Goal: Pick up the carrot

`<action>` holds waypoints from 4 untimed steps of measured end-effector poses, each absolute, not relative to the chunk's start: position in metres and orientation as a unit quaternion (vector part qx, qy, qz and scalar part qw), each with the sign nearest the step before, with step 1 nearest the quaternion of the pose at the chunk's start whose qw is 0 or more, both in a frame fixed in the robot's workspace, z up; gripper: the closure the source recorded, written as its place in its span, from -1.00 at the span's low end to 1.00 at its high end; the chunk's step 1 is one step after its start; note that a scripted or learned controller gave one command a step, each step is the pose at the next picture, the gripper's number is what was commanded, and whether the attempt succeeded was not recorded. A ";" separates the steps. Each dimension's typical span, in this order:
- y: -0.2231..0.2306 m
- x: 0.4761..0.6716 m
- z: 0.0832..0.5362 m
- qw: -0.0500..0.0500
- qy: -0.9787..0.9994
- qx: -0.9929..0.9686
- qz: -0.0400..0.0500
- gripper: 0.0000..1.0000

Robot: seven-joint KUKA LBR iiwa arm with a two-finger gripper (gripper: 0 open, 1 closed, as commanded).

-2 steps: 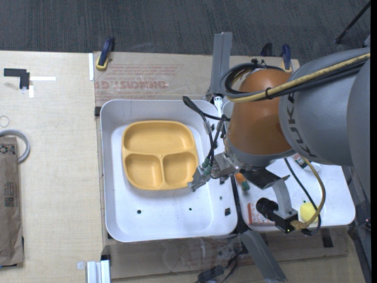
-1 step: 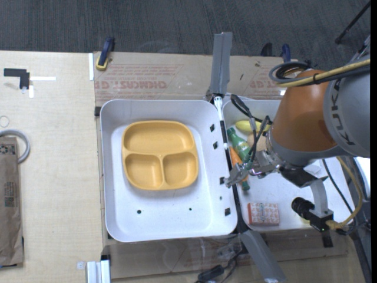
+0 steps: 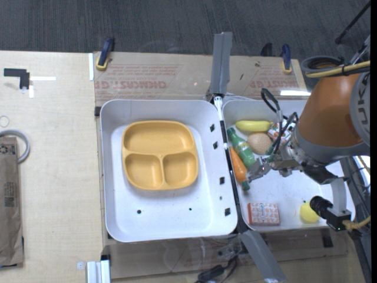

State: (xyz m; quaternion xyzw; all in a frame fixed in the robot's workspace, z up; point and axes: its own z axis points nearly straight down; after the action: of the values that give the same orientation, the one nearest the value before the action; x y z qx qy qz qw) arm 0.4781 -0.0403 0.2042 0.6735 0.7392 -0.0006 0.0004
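Within the right bin (image 3: 330,224), the carrot (image 3: 238,165) lies just beside the gripper (image 3: 257,171), whose state is unclear.

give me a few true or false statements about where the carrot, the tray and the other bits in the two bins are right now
1. The carrot lies in the right bin, by its left wall. True.
2. The yellow divided tray sits in the right bin. False: it is in the left bin.
3. The banana lies farther up the view than the carrot. True.
4. The tool is over the left bin. False: it is over the right bin, close beside the carrot.
5. The small patterned box rests on the tray. False: it lies on the right bin's floor, near the front edge.
6. A green bottle lies next to the carrot. True.
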 end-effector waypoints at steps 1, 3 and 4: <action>0.037 0.477 0.190 -0.001 0.736 0.677 -0.002 -1.00; 0.015 0.477 0.190 -0.001 0.787 0.617 -0.002 -1.00; -0.052 0.477 0.191 0.000 0.790 0.613 -0.001 -1.00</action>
State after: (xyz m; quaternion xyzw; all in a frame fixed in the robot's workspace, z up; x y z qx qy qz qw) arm 0.4773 -0.0521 0.1909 0.6134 0.7897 -0.0012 -0.0004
